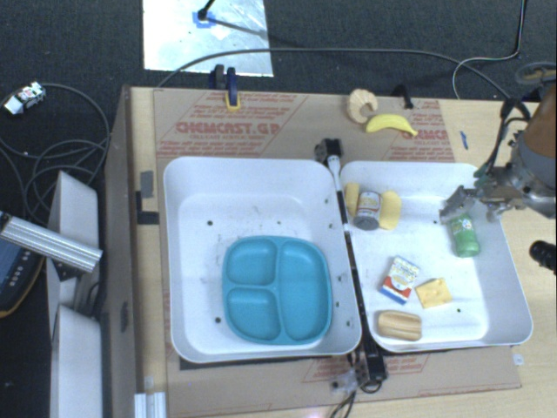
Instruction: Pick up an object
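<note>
The arm (535,138) comes in from the right, and most of it is cut off by the frame edge; just a grey body and a sliver of orange are visible. Its gripper (466,205) hangs over the upper right part of the right bin (505,320), a grey tangle of metal, and from here I cannot tell how the jaws stand. Directly below it lies a green bottle (465,238), its upper end tucked under the gripper so that contact is impossible to judge.

Elsewhere in that bin, near the dividing wall, a small can (367,209) sits between two yellow pieces (391,208), the left one partly hidden behind it. Lower down are a small red, white and blue carton (399,279), a yellow block (433,293) just beside it, and a tan bread roll (399,324) near the front rim.

The left bin (200,198) holds a blue divided plate (277,287) with three compartments.

Behind the bins, on the bench, a banana (391,124) lies next to a pale rounded thing (362,104) too small to identify. A blue and yellow clamp (229,86) stands at the bench's far edge.
</note>
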You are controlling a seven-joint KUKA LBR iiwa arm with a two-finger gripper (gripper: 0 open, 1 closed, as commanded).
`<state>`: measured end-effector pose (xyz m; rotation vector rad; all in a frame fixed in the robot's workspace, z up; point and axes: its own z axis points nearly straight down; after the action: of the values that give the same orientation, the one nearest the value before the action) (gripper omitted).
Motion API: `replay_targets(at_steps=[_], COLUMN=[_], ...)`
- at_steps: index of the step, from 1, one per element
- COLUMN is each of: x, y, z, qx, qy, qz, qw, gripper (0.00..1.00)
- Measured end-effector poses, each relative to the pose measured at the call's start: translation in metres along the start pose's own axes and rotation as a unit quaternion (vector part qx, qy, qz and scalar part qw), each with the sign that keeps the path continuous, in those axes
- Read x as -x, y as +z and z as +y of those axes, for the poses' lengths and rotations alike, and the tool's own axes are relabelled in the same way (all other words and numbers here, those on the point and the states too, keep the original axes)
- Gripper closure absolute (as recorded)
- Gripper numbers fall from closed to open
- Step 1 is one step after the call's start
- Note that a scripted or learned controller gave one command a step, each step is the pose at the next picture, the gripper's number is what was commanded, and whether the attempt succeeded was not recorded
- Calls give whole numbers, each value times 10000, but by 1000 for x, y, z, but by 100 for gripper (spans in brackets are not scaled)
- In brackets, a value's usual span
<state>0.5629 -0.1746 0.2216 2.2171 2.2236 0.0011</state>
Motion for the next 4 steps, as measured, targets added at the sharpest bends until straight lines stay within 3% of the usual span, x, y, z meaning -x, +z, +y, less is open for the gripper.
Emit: replay_targets(at_steps=[1,2,3,4], x=[-45,-77,-74,-74], y=[76,137,142,142], z=[51,11,83,84], qx=[-8,-5,-610,-627], qy=[-6,6,-38,-40], qz=[8,3,58,60], qw=[10000,10000,9981,9980], gripper=[0,0,0,0])
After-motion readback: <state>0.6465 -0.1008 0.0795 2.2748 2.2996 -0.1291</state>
